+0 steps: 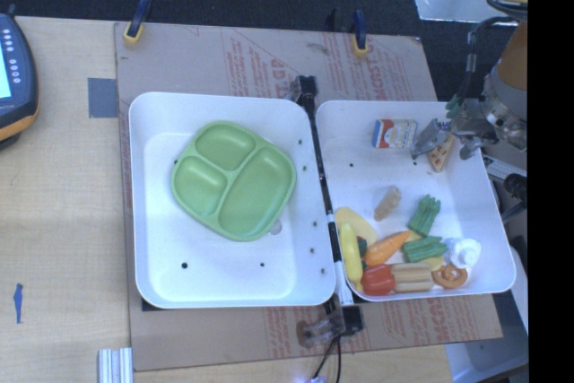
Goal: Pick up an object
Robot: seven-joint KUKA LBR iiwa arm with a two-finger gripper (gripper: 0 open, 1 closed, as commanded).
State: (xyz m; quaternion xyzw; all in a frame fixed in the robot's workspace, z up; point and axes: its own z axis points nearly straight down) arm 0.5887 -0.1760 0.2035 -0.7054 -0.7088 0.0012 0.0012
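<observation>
At right bin's (499, 220) far edge, claw (437, 143) clamping small tan wedge (439, 157), reddish-speckled

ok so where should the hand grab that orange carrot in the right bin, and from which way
Probably the carrot's thick middle, coming straight down from above. It lies flat and slanted in the right bin, so the fingers should close across its narrow width. The banana and green vegetable crowd its ends, so avoid those.

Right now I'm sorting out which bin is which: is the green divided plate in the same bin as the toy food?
No, the green divided plate lies in the left bin, while the toy food sits in the right bin.
</observation>
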